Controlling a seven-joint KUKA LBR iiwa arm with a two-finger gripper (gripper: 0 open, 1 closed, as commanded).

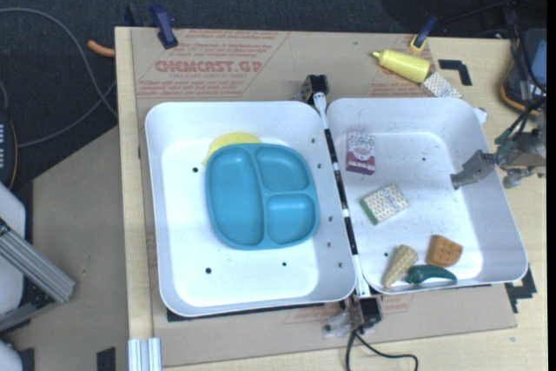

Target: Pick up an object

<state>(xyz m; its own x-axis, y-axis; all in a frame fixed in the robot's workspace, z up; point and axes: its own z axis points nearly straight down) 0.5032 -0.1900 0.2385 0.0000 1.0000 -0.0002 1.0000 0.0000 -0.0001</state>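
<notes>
The right bin (486, 135) holds a small pink and white carton (360, 152), a green patterned packet (384, 202), a tan cone (400, 263), a brown waffle piece (444, 251) and a teal item (431, 275). A blue divided plate (261, 194) lies in the left bin (174, 187) with a yellow object (234, 139) poking out from under its far edge. My gripper (473, 169) hangs over the right bin's right side, well to the right of the packet and above the waffle piece. I see nothing held in it.
A yellow bottle (401, 62) lies on the bench behind the right bin. Blue clamps (162, 24) grip the bench's far edge. A black divider rail (334, 178) runs between the bins. Cables lie on the dark floor at the left.
</notes>
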